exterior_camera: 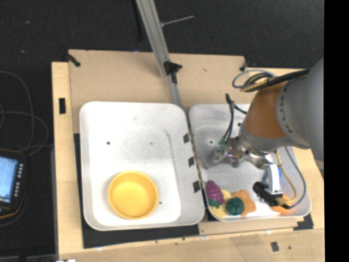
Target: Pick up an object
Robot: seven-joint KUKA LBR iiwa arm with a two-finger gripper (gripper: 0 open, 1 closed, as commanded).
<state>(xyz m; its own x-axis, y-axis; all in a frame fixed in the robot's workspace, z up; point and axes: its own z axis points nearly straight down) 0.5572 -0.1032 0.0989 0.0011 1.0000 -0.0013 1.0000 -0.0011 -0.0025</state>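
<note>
Camera view has your grey arm with its orange band (267, 116) reaching over the right-hand shallow white bin (210, 119), with the two-finger gripper (218, 156) low near that bin's left wall, about halfway along it. I cannot tell whether it is spread or closed; it is too dark and small to read, and nothing shows between its tips.

The things you could pick sit along the near edge of the right bin: a purple lumpy toy (214, 192) by the near-left corner, a dark green round toy (235, 205) just beside it, an orange piece (248, 201) touching the green one, and a pale yellow piece (222, 213) partly under them. One of each, as far as I can count; a small orange bit (281, 207) lies towards the near-right corner.

In the left white bin (125, 124), one yellow round plastic bowl (133, 194) sits near its near edge.

Your risk, I judge: the gripper is apart from the cluster, so closing here would catch nothing. The toys are packed touching, so a descent could nudge neighbours or pinch two. Working this close to the bin's left wall could also end in a knock against it.
</note>
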